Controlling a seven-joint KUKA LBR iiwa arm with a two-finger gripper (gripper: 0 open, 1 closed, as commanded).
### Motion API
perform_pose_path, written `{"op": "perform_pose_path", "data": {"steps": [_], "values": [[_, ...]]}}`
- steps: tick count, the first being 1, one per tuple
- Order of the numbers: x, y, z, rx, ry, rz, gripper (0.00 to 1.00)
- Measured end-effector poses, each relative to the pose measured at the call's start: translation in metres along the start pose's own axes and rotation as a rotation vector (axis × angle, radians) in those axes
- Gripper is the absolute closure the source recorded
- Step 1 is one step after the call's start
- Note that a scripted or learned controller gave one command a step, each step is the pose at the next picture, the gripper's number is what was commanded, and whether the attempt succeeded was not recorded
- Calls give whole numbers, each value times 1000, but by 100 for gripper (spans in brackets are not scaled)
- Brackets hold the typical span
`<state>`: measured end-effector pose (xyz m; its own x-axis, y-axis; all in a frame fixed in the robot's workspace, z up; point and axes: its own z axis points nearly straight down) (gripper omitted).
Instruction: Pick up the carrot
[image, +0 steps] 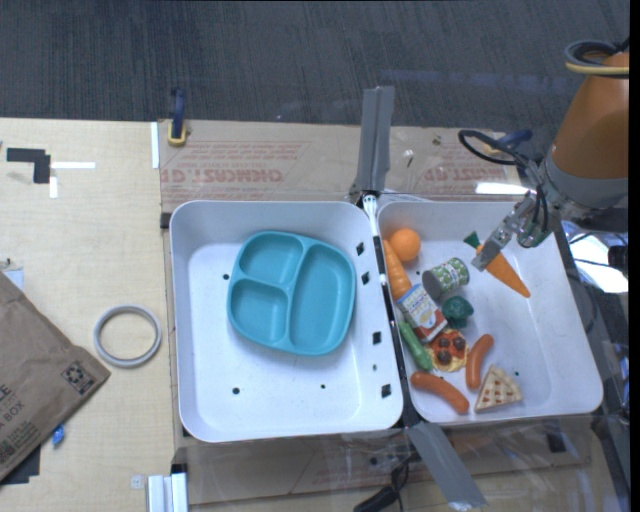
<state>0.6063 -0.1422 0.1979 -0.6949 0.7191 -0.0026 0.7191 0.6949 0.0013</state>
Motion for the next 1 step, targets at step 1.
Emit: {"op": "perform_pose_path", "data": {"steps": [1], "values": [[5,18,5,0,1,57,100]]}}
